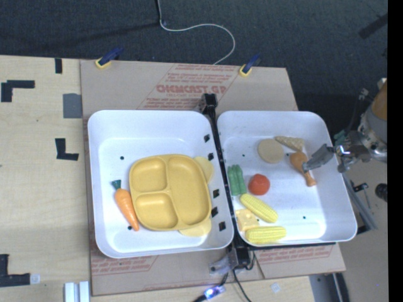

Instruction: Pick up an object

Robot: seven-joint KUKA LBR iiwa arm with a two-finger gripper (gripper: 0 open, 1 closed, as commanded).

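My gripper (pixel 317 158) reaches in over the right rim of the right bin (pixel 337 222), with its tip next to a small orange-brown food piece (pixel 298 162). Whether it touches or holds that piece is unclear. Close by lie a beige disc (pixel 271 151) and a tan wedge (pixel 289 142). Further left in the same bin are a red tomato (pixel 259 184), a green vegetable (pixel 236 180), two yellow corn cobs (pixel 259 207) (pixel 264 234) and a pale yellow slice (pixel 244 219).
The left bin (pixel 104 137) holds a yellow divided plate (pixel 170 190) and an orange carrot (pixel 126 207) beside it. Both bins rest on a cardboard sheet (pixel 182 83) held by clamps. A white cable (pixel 201 27) loops behind it. The arm's wrist (pixel 371 140) hangs outside the right bin.
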